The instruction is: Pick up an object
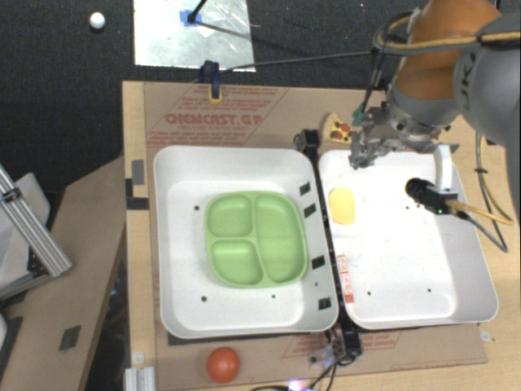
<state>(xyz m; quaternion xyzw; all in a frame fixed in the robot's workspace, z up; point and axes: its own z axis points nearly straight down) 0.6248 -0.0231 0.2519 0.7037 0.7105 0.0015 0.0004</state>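
Hanging over the far edge of the right bin (pixel 456 300), the gripper (pixel 364 155) points down with nothing seen between its fingers, whose spread cannot be told from this slant; above it sits the grey arm (pixel 488 80) with its orange band (pixel 444 31). Right bin: one yellow object (pixel 343 205) lying near the left wall, below and just left of the gripper, apart from it. Left bin (pixel 179 300): one green divided tray (pixel 255 238) at centre; on the bench front, an orange ball (pixel 223 364).
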